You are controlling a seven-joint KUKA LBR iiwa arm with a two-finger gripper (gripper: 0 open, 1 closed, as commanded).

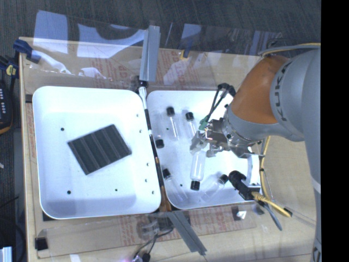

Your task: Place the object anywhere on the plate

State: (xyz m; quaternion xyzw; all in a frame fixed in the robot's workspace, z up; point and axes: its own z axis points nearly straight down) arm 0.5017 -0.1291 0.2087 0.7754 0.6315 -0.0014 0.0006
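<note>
Two white bins [43,146] sit side by side on the desk [218,64]. A dark ribbed plate [99,148] lies flat and askew in the left bin. Several clear vials with black caps [173,123] lie scattered in the right bin. The fingers [200,144] hang over that bin, just above one vial [196,171]; how wide they stand cannot be told.

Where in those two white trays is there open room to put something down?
The left bin has bare white floor on every side of the dark ribbed plate, widest along its near edge and far edge. The right bin is crowded: clear vials with black caps lie scattered, and the gripper hangs over its middle. Its far left corner offers a small bare patch.
</note>
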